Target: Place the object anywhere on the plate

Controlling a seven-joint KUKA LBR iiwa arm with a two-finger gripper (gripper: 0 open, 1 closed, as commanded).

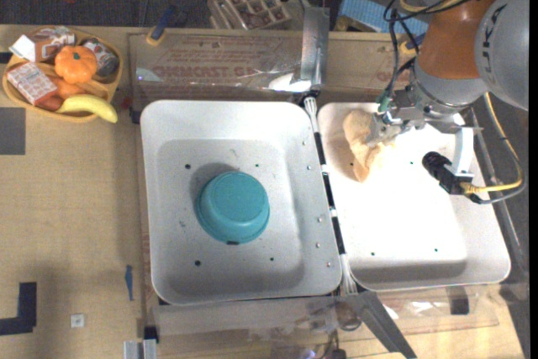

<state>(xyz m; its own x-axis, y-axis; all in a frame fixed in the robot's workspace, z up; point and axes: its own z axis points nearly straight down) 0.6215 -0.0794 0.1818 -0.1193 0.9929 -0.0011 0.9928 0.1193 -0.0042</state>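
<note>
A teal round plate [234, 206] lies in the middle of the left white bin [168, 139]. A pale tan, bread-like object [358, 145] rests in the right white bin [420, 248], close to its upper left corner and beside the wall between the bins. The gripper [387, 127] is low over the object's right edge, at the end of the grey arm with the orange band [454, 29] that reaches in from the upper right. The gripper's body hides its tips and the contact with the object.
A black fitting with a white and yellow cable [445, 171] hangs to the right of the gripper over the right bin. A basket of toy food [60, 76] sits on the bench at far left. Boxes and cables clutter the area behind the bins.
</note>
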